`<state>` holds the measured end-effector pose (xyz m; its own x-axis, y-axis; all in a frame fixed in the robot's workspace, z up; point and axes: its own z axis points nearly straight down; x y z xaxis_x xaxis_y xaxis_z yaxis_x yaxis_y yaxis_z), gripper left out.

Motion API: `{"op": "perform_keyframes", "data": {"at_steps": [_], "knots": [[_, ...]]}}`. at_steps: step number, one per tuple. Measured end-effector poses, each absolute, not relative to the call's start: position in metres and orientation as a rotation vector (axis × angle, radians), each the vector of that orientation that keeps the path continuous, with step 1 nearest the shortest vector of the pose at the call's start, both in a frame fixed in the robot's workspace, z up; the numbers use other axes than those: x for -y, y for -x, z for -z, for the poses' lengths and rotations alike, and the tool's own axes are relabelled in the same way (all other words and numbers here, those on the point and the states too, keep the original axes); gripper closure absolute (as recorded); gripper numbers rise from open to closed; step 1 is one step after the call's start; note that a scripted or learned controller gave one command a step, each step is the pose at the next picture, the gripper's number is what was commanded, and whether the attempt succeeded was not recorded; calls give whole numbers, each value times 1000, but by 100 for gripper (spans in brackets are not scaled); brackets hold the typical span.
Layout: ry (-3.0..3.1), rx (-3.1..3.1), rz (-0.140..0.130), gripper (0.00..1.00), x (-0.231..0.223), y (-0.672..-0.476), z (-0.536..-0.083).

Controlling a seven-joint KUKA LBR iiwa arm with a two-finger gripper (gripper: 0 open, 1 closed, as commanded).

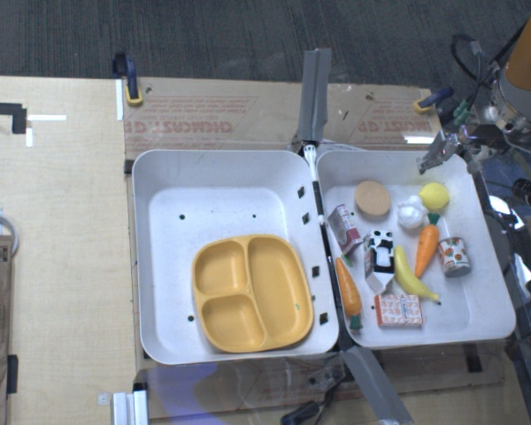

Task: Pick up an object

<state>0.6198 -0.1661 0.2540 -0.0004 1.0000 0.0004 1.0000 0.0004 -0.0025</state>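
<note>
The right bin [496, 321] holds several small items: a tan round disc [373, 198], a white bulb [411, 213], a yellow lemon [434, 196], an orange carrot [427, 246], a small can [454, 257], a banana [412, 275], a black-and-white carton [380, 259], a silver packet [343, 228], a second carrot [349, 289] and a red box [398, 310]. My gripper [441, 155] hangs over the bin's far right corner, just beyond the lemon, and I see nothing in its grasp.
The left bin [159, 237] holds a yellow divided plate [250, 292]. A grey post [314, 96] rises behind the seam between the bins. Cables and the arm crowd the right side.
</note>
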Motion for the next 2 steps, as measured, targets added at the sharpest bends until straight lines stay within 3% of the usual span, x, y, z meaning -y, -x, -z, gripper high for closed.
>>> {"op": "perform_keyframes", "data": {"at_steps": [1, 2], "knots": [[2200, 2229, 2, 0, 170, -527, -112], [2108, 2313, 22, 0, 174, -522, -93]]}}
